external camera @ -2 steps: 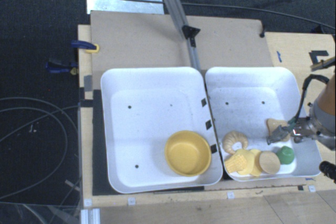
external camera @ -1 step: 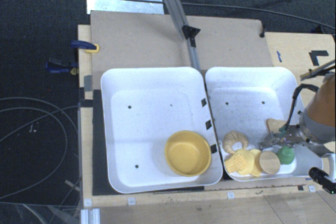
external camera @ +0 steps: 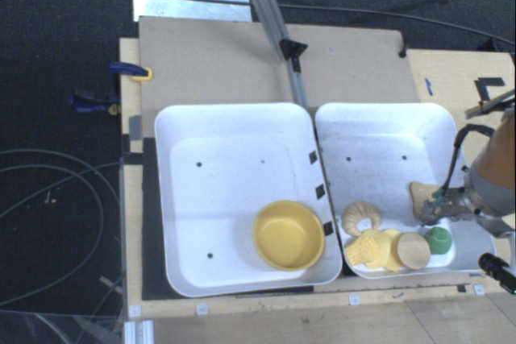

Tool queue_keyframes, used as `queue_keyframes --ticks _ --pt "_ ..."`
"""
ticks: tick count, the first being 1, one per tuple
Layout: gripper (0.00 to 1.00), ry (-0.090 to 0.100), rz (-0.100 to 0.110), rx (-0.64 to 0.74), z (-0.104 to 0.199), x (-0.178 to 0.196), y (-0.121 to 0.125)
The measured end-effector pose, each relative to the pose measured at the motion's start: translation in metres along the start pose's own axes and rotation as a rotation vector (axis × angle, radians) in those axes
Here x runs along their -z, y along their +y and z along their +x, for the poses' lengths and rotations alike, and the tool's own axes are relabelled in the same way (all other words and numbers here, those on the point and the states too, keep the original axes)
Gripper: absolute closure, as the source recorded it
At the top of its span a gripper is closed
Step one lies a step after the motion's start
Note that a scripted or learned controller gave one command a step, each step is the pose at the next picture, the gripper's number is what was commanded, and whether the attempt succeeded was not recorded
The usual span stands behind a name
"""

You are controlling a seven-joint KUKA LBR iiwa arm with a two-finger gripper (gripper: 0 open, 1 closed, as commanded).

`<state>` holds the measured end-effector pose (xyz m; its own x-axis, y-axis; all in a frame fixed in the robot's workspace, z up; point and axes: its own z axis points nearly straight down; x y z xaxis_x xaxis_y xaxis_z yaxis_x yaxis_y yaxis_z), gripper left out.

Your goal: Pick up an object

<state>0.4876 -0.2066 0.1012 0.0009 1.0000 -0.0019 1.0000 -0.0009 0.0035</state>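
In the right bin [external camera: 387,125], low at its right side, the gripper [external camera: 439,209] hangs by a tan toy [external camera: 420,195] — I cannot tell how its fingers sit; the toy looks light and stiff — best pinched across its narrow middle.

Two white bins, left [external camera: 173,173] and right [external camera: 435,121]; one yellow bowl [external camera: 289,234] at lower centre; five small items at lower right: croissant [external camera: 361,217], corn cob [external camera: 365,249], tan disc [external camera: 414,250], green piece [external camera: 439,238], beige piece [external camera: 420,193].
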Motion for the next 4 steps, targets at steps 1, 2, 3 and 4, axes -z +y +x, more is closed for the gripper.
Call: queue_keyframes --ticks 1,2,3,4 --pt "1.00 -0.001 -0.003 0.005 -0.003 0.063 0.006" --pt "1.00 -0.002 -0.005 0.006 -0.004 0.117 0.008" --pt "1.00 0.003 0.000 0.012 0.053 0.112 0.024" --pt "1.00 0.003 0.000 0.012 0.102 0.126 0.042"
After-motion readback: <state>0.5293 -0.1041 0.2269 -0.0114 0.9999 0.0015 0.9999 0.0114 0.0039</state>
